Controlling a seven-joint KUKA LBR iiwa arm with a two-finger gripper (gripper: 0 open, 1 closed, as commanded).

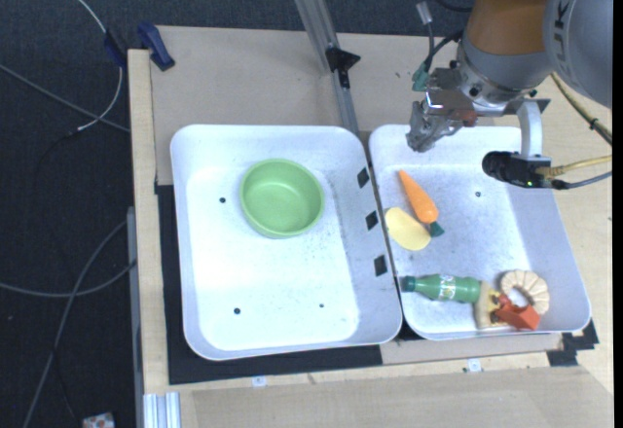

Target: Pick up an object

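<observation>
Loose items in two white bins

An orange toy carrot lies slanted, touching a pale yellow lemon-like piece; a green plastic bottle lies on its side beside a tan-and-red shrimp toy; a green bowl sits upright in the other bin.

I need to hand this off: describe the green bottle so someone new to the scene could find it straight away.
Start at the right-hand shallow white bin, the one below the grey arm's gripper. Along its near edge lies a small green plastic bottle on its side, between a pale yellow oval toy and a tan ring-shaped toy. It is that bin's only green, elongated thing; the orange carrot lies farther back.
</observation>
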